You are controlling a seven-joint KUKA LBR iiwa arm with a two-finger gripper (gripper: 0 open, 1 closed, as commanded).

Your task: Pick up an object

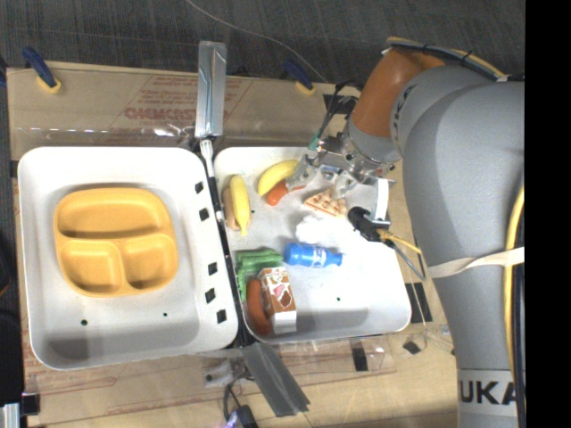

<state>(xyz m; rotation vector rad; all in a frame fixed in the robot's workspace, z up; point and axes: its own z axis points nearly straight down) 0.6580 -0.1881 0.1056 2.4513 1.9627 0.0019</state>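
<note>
The right bin (375, 306) holds several objects. A yellow banana (277, 176) lies at the back with a small orange-red piece (275, 194) at its lower end. A second banana (237, 203) lies along the left wall. A waffle-like piece (326, 205) sits near the middle, with a white lump (310, 231) and a blue bottle (312, 257) in front of it. My gripper (326, 175) hangs low over the back of this bin, just right of the first banana and right above the waffle piece. Nothing is visibly held.
A green packet (254, 261), a small carton (279, 297) and a brown item (257, 303) crowd the right bin's front left corner. The left bin (53, 346) holds a yellow divided tray (116, 237). My grey arm (464, 194) covers the right bin's right side.
</note>
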